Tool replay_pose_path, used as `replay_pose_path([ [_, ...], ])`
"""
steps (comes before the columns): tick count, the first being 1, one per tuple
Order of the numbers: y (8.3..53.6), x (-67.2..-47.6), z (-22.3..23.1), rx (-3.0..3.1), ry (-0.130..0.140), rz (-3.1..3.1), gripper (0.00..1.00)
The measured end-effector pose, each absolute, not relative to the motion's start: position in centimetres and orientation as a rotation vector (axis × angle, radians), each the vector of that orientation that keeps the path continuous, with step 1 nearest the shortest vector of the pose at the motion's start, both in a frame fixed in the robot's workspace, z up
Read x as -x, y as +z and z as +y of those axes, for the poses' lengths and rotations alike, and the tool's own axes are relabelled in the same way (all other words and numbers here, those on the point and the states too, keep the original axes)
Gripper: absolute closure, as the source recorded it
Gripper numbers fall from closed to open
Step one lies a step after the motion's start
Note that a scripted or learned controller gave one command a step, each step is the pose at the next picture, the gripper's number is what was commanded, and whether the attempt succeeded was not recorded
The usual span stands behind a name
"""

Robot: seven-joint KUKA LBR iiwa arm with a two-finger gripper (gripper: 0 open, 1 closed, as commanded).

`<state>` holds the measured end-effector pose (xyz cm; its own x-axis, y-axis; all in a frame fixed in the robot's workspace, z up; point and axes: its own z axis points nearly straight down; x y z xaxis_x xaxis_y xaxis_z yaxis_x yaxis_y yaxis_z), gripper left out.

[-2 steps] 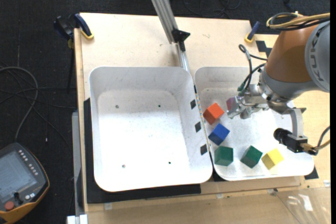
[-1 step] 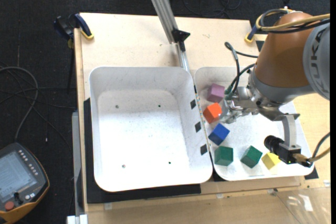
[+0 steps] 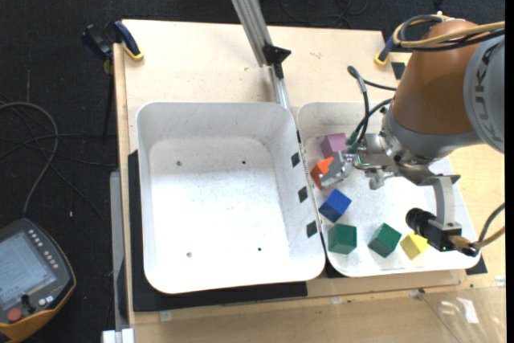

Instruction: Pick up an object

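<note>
In the right bin: the grey two-finger gripper is reaching down at the bin's left side, among the small blocks.
Gripper state: its metal fingers are sitting close against a small orange block; whether they are clamping it or merely touching it cannot be told from this angle.
Orange block: it is lying near the right shallow white bin's left wall, just beside the fingertips.
Pink cube: it is resting just behind the orange block, near the gripper.
Blue cube: it is sitting just in front of the orange block, apart from the fingers.
Green cubes: a dark green cube and a brighter green cube are lying side by side near the front rim.
Yellow cube: it is lying right of the green ones, partly hidden by a black part of the arm.
Left shallow white bin: it is standing beside the right one, walls touching.
Arm: the grey arm with its orange band is leaning in from the right over the right bin.
</note>
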<state>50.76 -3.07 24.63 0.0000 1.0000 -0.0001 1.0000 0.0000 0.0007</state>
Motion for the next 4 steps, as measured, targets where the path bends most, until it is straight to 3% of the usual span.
replay_pose_path([
  [1,26.9,-50.3,-11.3,-2.226,-0.001,2.208,0.00],
  [2,20.8,-57.3,-8.9,-2.214,-0.001,2.227,0.00],
  [3,19.5,-65.2,-7.0,-2.212,0.005,2.226,0.00],
  [4,9.1,-64.2,-10.9,-2.227,-0.004,2.220,0.00],
])
